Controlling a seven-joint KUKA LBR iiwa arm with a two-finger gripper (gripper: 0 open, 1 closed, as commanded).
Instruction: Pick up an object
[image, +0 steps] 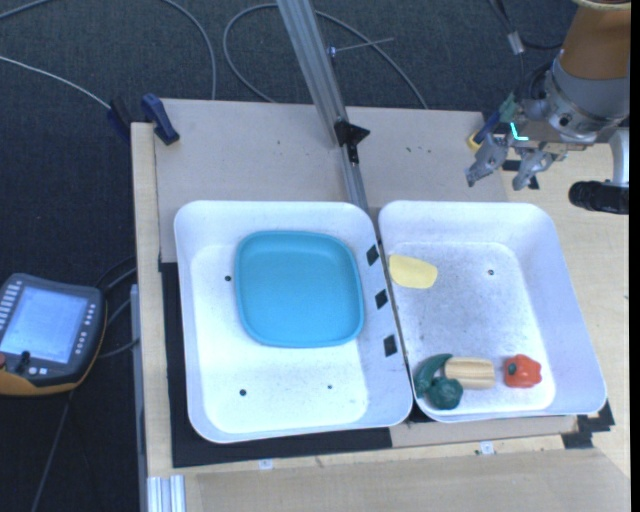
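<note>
My gripper (505, 171) hangs above the bench just beyond the far edge of the right bin (560, 250), its two fingers spread apart with nothing between them. In that bin a yellow flat piece (412, 271) lies near the far left corner. Along the near edge lie a dark green vegetable (438, 381), a tan cylinder (470, 373) touching it, and a red pepper (520, 371) to the right. The left bin (200, 300) holds a blue square plate (300, 288).
A grey metal pole (322, 90) slants down from the top to the gap between the bins. A teach pendant (45, 330) lies off the bench at the left. A blue clamp (160, 118) sits at the bench's far left corner.
</note>
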